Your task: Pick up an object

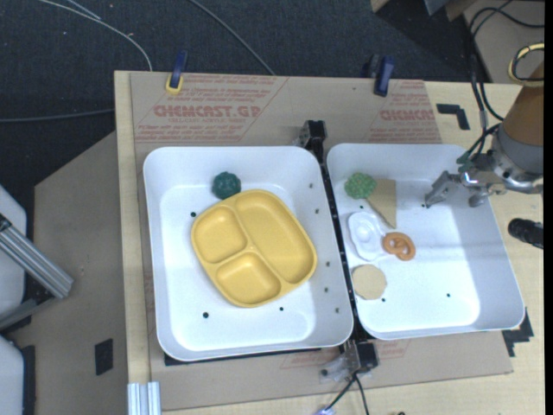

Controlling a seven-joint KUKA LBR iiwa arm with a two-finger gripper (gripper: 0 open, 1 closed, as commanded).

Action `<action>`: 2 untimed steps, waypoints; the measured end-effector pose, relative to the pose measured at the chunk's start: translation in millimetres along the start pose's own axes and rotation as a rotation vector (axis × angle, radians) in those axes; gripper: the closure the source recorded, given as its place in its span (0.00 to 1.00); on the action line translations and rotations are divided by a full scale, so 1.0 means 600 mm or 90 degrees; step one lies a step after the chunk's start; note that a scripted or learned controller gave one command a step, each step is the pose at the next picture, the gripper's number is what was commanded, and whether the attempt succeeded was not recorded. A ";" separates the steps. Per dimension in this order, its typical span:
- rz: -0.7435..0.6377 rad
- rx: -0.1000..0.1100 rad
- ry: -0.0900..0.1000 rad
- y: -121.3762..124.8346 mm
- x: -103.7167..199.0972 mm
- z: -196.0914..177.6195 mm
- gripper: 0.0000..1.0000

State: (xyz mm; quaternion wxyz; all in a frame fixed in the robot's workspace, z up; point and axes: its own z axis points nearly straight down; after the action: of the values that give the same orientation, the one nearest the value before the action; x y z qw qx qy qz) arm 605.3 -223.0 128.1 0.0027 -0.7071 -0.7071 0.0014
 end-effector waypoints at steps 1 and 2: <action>-0.002 -0.002 0.005 0.003 0.008 0.074 0.00; -0.003 -0.004 0.001 0.003 0.005 0.054 1.00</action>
State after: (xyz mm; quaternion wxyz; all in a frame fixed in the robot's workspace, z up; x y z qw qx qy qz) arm 607.1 -220.1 95.7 0.0008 -0.7056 -0.7086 -0.0011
